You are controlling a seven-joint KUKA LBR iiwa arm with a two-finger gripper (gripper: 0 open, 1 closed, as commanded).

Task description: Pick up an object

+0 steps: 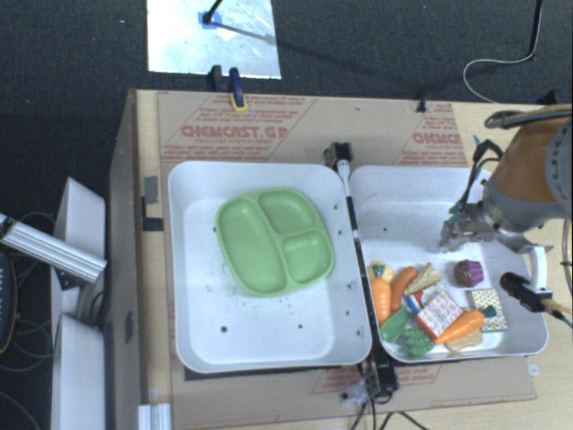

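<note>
Purple onion (467, 271) lies just below-right of jaws (455, 232); jaw state cannot be told.

The grey arm (537, 182), with its orange band above the wrist, reaches in from the right and bends downward. Its hand (458, 231) hangs low, pointing down and slightly leftward.
</note>
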